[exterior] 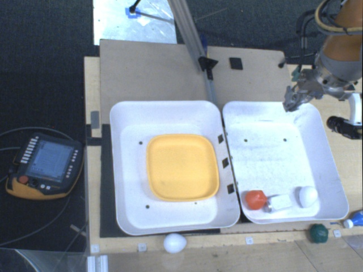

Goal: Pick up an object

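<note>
Red-capped white object (265, 200) lies flat, long axis left-right, cap left.

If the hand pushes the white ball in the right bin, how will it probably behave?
The white ball looks round and smooth, so it would probably roll, perhaps slipping from a pinch. It lies near the right bin's front wall, which may stop it. It seems small, likely light.

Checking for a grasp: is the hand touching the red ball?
Apart. The camera view shows the hand at the right bin's far rim, the red ball by the near wall.
</note>
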Tool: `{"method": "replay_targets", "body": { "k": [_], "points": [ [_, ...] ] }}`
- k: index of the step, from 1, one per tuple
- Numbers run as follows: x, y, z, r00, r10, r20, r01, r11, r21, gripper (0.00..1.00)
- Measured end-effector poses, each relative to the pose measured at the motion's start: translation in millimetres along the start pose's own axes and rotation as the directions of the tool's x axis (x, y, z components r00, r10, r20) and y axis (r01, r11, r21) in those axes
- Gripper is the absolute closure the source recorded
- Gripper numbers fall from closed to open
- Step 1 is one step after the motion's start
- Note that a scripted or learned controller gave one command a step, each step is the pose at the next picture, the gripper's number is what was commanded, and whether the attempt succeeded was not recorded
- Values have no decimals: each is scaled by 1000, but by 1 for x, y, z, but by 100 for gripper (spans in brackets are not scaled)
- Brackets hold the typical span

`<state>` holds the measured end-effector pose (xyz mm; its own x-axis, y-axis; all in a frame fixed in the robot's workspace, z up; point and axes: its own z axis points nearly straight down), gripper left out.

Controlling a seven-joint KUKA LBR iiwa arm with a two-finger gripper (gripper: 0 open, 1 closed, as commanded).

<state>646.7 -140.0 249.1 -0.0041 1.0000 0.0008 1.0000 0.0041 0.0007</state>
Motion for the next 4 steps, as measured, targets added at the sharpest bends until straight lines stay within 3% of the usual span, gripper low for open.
{"method": "replay_targets", "body": {
  "k": [4],
  "points": [
    [200, -73, 16, 1000, 0, 0, 0, 1000, 1, 100]
  ]
}}
